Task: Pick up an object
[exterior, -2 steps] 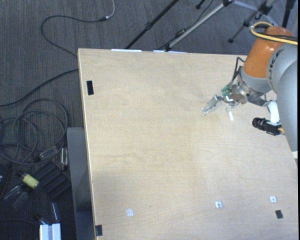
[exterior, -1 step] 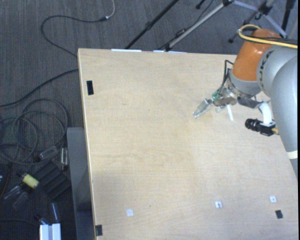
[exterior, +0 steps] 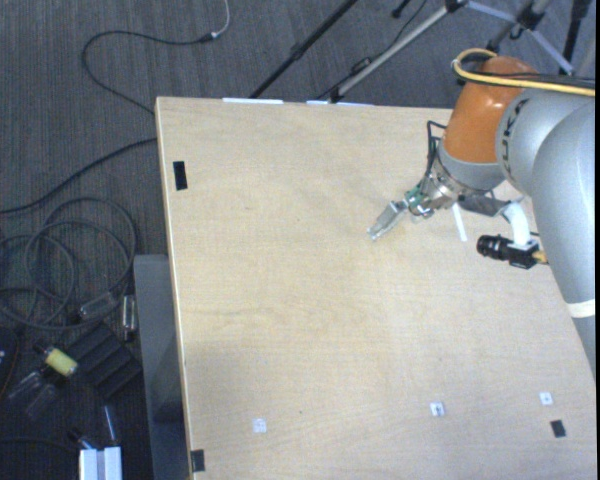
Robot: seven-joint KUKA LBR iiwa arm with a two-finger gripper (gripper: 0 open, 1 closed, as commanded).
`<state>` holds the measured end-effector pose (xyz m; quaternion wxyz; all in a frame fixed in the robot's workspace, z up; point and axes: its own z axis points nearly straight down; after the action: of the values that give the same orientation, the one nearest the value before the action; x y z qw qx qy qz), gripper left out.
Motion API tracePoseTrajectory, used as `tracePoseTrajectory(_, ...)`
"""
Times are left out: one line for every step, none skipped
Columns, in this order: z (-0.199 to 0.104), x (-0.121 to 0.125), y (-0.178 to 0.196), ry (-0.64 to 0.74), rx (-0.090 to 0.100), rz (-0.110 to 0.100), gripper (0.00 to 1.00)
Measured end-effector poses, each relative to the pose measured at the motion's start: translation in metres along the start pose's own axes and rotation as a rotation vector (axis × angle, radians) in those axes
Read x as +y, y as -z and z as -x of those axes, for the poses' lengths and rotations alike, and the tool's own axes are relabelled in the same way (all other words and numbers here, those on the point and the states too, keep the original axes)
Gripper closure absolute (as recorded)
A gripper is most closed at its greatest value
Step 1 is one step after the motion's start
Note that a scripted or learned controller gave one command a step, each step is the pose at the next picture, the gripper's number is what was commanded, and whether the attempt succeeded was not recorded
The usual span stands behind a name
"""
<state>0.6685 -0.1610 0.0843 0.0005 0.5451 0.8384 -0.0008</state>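
Reaching in from the right, the grey arm (exterior: 555,198) with its orange band (exterior: 477,118) hangs low over the pale wooden bench (exterior: 310,348), its gripper (exterior: 388,220) slanted down and left toward the bare board. How wide the gripper is set I cannot tell — it is too small and blurred — and nothing is visibly held. No object to pick up can be made out near it; a few small markers (exterior: 437,408) dot the bench's lower part. Cables (exterior: 50,258) lie on the floor at left.
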Motion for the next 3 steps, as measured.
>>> tracePoseTrajectory(0.000, 0.001, 0.010, -0.001, -0.001, 0.003, 1.00)
tracePoseTrajectory(0.028, -0.092, -0.001, 0.000, 0.001, -0.001, 1.00)
tracePoseTrajectory(0.028, -0.092, -0.001, 0.001, 0.002, 0.000, 0.00)
